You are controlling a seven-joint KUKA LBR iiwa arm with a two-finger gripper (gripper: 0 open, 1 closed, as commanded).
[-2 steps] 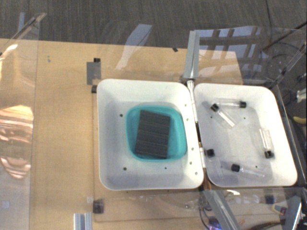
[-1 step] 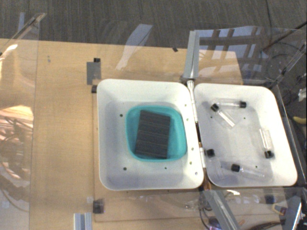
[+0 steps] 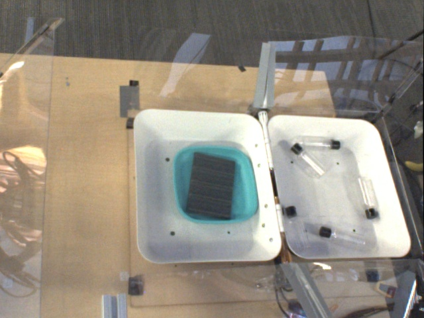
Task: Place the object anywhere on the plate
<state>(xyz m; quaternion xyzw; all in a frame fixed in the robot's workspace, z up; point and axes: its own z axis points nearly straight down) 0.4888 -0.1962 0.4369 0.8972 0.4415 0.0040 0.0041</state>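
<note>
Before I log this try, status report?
Dark ribbed block lying flat on teal plate, left bin. Clear capped tubes scattered in right bin. Nothing obstructing.

Object [image 3: 211, 187]: dark grey rectangular block, ribbed top with cross grooves, lying flat, long axis running near-far and tilted slightly clockwise. It sits on the plate [image 3: 246, 184], roughly centred, fully inside the rim. Plate: teal, squarish with rounded corners, shallow, flat on the floor of the left white bin [image 3: 152, 177], about mid-bin.
</note>
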